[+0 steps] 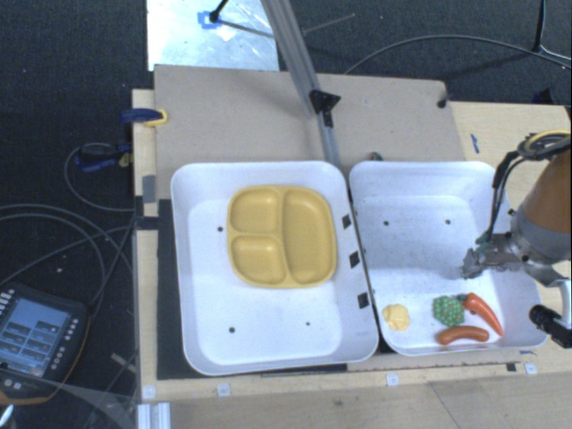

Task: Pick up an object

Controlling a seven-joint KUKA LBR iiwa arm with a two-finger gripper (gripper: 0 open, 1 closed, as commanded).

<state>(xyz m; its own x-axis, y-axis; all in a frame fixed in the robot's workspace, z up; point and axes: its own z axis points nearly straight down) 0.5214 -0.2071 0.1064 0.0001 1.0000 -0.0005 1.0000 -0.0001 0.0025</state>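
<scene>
Just below-left of grey two-finger gripper: orange plastic carrot, long axis slanting down-right, beside green broccoli. Can't tell gripper state, honestly.

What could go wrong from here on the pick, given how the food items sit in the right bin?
1. The broccoli, carrot and sausage lie tightly clustered, so the gripper above them may knock or pinch a neighbour instead of one item.
2. They lie near the right bin front corner; the fingers could strike its wall.
3. The small yellow piece looks low and rounded, so it could slip.
</scene>
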